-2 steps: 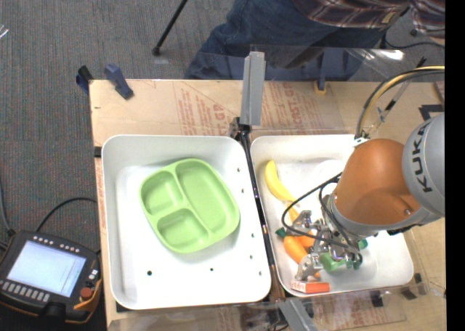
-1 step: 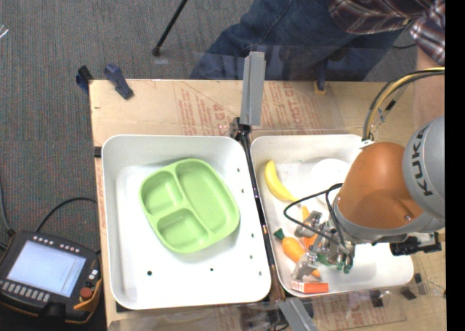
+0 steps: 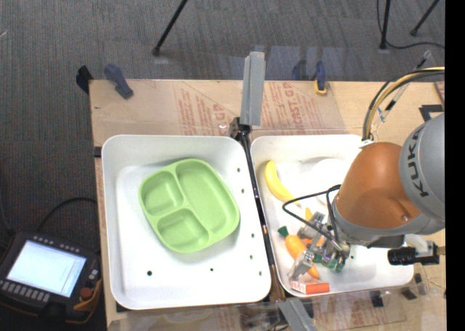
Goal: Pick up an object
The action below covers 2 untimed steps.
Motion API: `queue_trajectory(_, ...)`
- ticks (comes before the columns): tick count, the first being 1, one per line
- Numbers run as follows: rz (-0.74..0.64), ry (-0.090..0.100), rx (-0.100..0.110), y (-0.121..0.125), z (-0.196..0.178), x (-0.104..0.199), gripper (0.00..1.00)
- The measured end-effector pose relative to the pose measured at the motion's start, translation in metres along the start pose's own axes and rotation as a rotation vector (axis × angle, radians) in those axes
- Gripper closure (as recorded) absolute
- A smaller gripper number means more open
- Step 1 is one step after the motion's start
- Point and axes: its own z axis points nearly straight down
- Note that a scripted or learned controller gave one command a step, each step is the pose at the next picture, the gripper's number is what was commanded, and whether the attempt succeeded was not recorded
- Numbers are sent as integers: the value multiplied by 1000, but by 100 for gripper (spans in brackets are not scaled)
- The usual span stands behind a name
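Sideways, white "KUK" lettering marks the grey arm [image 3: 429, 170]

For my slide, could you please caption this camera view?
Robot arm lowers its claw over a carrot beside a banana; green plate in the neighbouring bin.

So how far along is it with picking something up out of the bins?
Done: the arm has reached into the right bin, and its tool sits low over the carrot. In hand: the approach or grasp itself; I can't tell whether anything is gripped. Left: lifting an object clear. The banana lies in the same bin, and the green divided plate in the left bin.
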Motion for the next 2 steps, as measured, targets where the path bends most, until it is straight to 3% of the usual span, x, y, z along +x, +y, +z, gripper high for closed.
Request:
queue_trajectory(1, -4, 0, -1, 0, -9, 0, 100)
queue_trajectory(2, -8, -13, -7, 91, -159, -23, 100)
